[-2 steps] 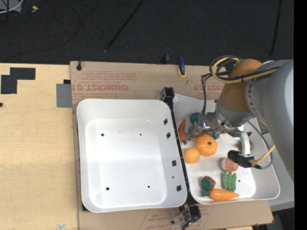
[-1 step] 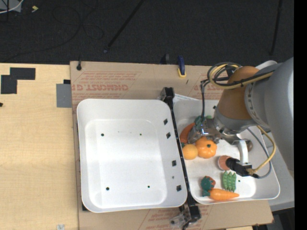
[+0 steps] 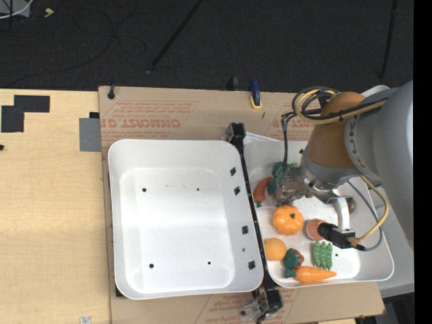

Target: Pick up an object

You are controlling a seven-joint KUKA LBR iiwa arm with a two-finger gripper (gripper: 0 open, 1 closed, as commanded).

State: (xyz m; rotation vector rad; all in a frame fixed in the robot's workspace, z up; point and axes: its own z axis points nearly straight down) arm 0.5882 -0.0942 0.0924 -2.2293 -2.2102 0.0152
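Note:
My gripper (image 3: pixel 286 189) is low in the right bin (image 3: pixel 378 265), reaching in from the right under the grey arm. It hangs just above an orange pumpkin-like toy (image 3: pixel 287 220). A teal piece (image 3: pixel 278 175) and a reddish-orange piece (image 3: pixel 260 192) lie at the gripper's left side, partly hidden by it. Nearer the front of the bin lie an orange ball (image 3: pixel 275 249), a small broccoli (image 3: pixel 292 261), a carrot (image 3: pixel 314 274), a green ridged piece (image 3: pixel 323 254) and a pinkish round piece (image 3: pixel 312 229).
The left bin (image 3: pixel 135 181) stands beside the right one, and a black clip strip (image 3: pixel 244 201) runs along their shared wall. Both bins rest on a cardboard sheet (image 3: pixel 169 113) on the wooden bench. The arm's bulk covers the right bin's far right part.

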